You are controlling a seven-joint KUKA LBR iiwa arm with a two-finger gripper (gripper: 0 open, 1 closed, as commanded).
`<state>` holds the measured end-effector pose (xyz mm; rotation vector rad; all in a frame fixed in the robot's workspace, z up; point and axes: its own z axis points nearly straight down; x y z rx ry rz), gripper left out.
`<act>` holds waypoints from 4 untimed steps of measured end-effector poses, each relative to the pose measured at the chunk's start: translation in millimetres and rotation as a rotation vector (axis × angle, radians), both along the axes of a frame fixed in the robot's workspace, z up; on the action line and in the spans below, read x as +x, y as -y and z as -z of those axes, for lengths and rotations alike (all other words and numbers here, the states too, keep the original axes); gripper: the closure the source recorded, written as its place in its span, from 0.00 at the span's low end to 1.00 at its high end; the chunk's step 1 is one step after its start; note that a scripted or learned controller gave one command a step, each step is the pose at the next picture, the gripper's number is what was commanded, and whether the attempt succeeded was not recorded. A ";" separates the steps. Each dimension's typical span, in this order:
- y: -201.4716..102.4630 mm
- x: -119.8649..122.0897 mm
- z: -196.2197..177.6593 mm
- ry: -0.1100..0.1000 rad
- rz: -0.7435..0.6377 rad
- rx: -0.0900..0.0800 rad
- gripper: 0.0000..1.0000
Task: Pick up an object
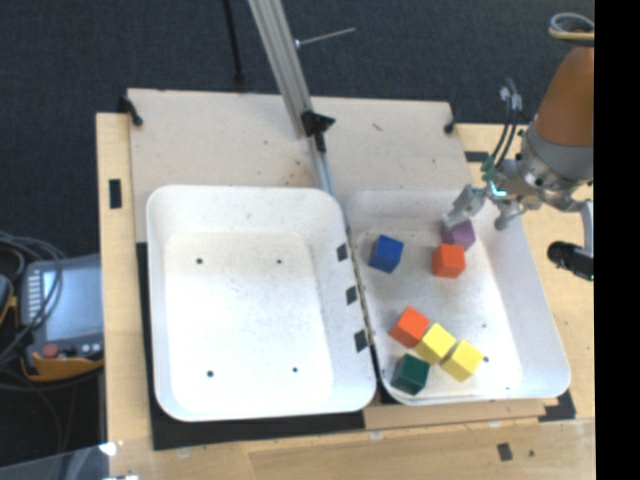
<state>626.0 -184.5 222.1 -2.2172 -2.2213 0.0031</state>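
Camera view: the gripper [484,206] hangs over the upper part of the right bin [530,308], at the right of the frame, its fingers spread and holding nothing. Just below its left finger lies a purple cube [460,233], touching a red cube [449,260]. A blue cube [385,253] sits left of them. Lower down lie an orange cube [409,326], two yellow cubes [448,351] and a green cube [410,373]. The left bin [250,303] sits at centre left on the counter [115,268].

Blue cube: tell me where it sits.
The blue cube lies in the right bin, near its left wall, left of the red-orange cube.
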 end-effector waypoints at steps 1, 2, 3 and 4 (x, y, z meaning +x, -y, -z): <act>0.4 0.9 -3.0 0.004 -0.002 -0.003 0.00; -4.7 5.7 42.2 0.001 -0.004 -0.002 0.00; -10.3 -0.2 100.7 0.000 -0.001 -0.002 0.00; -8.7 0.8 124.2 0.006 0.000 -0.005 0.00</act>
